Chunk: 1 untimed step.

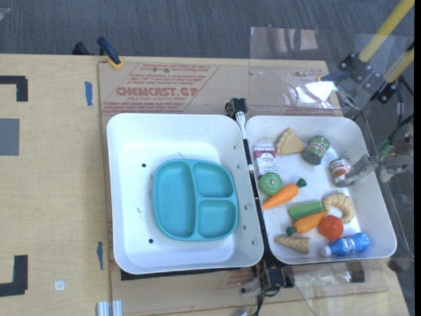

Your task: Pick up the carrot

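Working over the right bin (376,199), with the left bin (125,176) and its teal tray (195,199) lying far to the claw's left and playing no part. Judging the step as the approach: nothing lifted yet.

Aiming for the carrot (281,195), lying flat well to the left of the claw (360,170) and slightly nearer the camera, leafy end pointing back toward the claw. Needing to travel left across the bin, then turning the wrist to close across the carrot's narrow width, not along its length. Dropping onto the thick middle, since the taper is likely to be slipping out. Keeping clear of the green apple (270,184) touching the carrot's far side, and of the cucumber (306,209) just beside it on the claw's side.

Reaching in low from the right edge, hanging just beside a small can (340,170). Looking blurred and grey; not managing to tell whether apart or together. Showing nothing held.
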Tool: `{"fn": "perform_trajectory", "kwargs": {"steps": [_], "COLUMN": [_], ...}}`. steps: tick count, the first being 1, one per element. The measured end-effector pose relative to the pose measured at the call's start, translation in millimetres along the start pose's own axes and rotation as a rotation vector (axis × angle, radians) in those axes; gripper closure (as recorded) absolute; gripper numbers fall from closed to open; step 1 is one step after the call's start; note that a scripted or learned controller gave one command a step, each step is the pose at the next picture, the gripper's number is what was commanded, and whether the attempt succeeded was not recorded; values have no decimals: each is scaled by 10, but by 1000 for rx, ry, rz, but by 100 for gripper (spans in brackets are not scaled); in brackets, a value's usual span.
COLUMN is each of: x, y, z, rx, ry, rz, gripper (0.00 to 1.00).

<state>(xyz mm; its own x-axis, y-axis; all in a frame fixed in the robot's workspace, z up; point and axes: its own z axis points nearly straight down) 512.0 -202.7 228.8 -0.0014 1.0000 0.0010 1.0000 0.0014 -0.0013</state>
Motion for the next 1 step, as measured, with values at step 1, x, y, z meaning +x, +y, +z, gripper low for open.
{"fn": "perform_trajectory", "kwargs": {"steps": [1], "x": [405], "y": [-134], "z": [1311], "rx": [-12], "ry": [-5], "rz": [-47], "gripper": [0]}}
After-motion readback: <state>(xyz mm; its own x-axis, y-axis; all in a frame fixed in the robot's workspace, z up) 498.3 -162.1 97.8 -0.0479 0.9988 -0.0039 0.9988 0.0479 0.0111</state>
